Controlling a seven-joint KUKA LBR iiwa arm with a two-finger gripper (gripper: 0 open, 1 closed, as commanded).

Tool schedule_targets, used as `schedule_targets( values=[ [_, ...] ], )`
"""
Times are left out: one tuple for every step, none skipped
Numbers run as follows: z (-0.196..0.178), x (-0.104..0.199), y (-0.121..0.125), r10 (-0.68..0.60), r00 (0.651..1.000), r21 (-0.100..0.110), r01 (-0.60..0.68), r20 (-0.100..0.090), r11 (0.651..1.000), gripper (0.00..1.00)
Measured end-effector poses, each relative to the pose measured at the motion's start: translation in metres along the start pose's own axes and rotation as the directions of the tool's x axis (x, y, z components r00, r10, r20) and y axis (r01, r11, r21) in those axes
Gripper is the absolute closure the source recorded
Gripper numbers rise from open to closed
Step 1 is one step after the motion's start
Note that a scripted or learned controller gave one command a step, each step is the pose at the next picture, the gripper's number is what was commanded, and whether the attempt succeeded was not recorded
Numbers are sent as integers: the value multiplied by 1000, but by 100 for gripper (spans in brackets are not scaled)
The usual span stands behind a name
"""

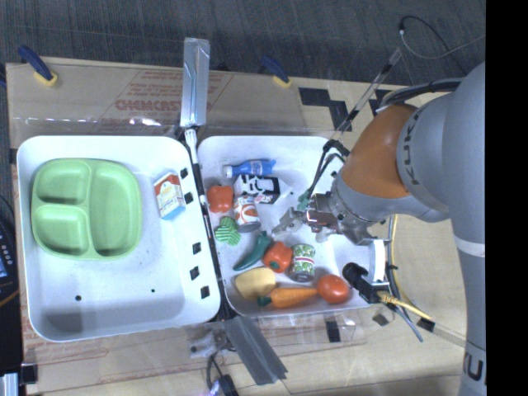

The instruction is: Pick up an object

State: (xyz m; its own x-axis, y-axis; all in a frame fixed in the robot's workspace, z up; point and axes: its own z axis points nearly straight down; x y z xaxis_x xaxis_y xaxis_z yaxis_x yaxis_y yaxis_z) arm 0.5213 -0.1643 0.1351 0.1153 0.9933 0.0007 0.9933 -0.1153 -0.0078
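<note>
Several toy foods lie in the right bin (pixel 318 148): a blue bottle (pixel 250 168), a black-and-white carton (pixel 262 187), a red piece (pixel 219 198), an orange-and-white can (pixel 246 213), a green pepper (pixel 252 252), a red pepper (pixel 278 256), a green can (pixel 304 261), a yellow piece (pixel 255 282), a carrot (pixel 290 297) and a tomato (pixel 333 288). My gripper (pixel 299 218) hangs low over the middle of this bin, just above the green can and right of the orange-and-white can. I see nothing held in it.
The left bin (pixel 115 304) holds a green divided plate (pixel 85 207) and a small red-and-white carton (pixel 168 195). A ridge with black clips (pixel 200 246) separates the bins. The arm's orange band (pixel 381 162) and cables (pixel 396 299) cover the right bin's right side.
</note>
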Motion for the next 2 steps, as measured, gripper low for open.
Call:
schedule_targets(
  values=[
    [-50,56,43,-100,995,-5,100,1,995,0],
    [30,18,13,-28,1000,-9,28,1,1000,0]
  ],
)
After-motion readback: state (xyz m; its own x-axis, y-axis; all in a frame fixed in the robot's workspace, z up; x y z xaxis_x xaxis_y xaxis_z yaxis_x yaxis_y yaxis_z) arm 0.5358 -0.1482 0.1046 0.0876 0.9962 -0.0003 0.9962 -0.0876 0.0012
